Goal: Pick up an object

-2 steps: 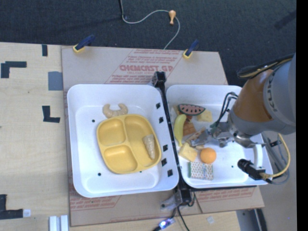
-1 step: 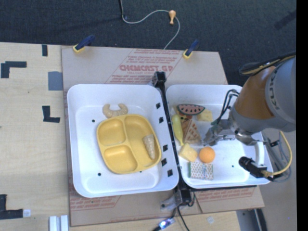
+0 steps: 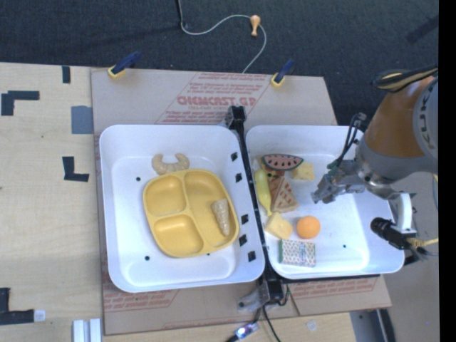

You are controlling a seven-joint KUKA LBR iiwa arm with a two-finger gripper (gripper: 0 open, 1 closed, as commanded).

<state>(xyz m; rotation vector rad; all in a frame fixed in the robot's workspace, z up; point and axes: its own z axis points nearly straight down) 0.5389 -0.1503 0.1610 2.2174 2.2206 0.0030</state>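
Toys sit in my right bin (image 3: 356,258): snack packet (image 3: 297,252), orange ball (image 3: 308,227), then watermelon slice (image 3: 280,162). Gripper (image 3: 325,192) hovers beside the ball; I cannot tell its grip. Nothing is picked up yet.

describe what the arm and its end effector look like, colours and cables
The arm is bulky and rounded, with an orange band above a grey wrist section. A thin dark cable runs down its near side. The end effector is small, dark grey and metallic-looking. A white bracket with a black fitting hangs below the wrist.
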